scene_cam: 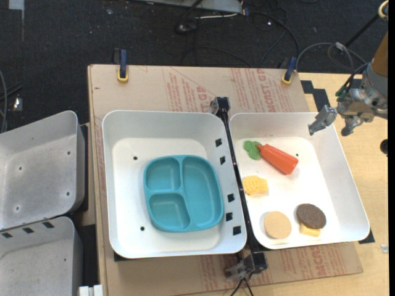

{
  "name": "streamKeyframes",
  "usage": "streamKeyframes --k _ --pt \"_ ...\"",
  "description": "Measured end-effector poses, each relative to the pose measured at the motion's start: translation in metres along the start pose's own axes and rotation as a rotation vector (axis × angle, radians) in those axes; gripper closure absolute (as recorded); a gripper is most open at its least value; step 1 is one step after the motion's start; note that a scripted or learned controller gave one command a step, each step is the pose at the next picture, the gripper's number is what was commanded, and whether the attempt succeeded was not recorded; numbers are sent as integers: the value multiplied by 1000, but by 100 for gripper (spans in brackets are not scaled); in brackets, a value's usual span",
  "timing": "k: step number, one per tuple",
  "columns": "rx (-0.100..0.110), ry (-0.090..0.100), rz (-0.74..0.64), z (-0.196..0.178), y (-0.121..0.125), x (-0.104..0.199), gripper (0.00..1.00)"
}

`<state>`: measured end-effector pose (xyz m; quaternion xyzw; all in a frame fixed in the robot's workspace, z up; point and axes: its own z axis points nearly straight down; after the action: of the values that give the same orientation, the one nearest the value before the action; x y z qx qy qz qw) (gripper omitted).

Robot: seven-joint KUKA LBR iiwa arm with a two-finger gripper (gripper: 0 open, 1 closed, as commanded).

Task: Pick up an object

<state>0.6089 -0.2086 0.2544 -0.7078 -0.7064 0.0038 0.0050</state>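
Lying left of the seemingly empty tool point(336, 121), the carrot point(278, 158).

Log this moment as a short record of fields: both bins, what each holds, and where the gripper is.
left bin: holds a teal divided tray, lying flat
right bin: holds five food items
carrot: far part of the right bin, green top toward the divider
yellow corn piece: near the divider, below the carrot
tan round cookie: near edge of the bin
brown round cookie: right of the tan one
yellow cheese piece: partly under the brown cookie
gripper: above the right bin's far right corner, holding nothing
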Motion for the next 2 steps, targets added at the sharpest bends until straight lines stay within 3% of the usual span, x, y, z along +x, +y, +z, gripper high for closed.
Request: streamKeyframes --k 1,2 --pt "-13 -3 -4 -9 2 1 0" --pt "-8 -1 -1 48 -7 -1 0"
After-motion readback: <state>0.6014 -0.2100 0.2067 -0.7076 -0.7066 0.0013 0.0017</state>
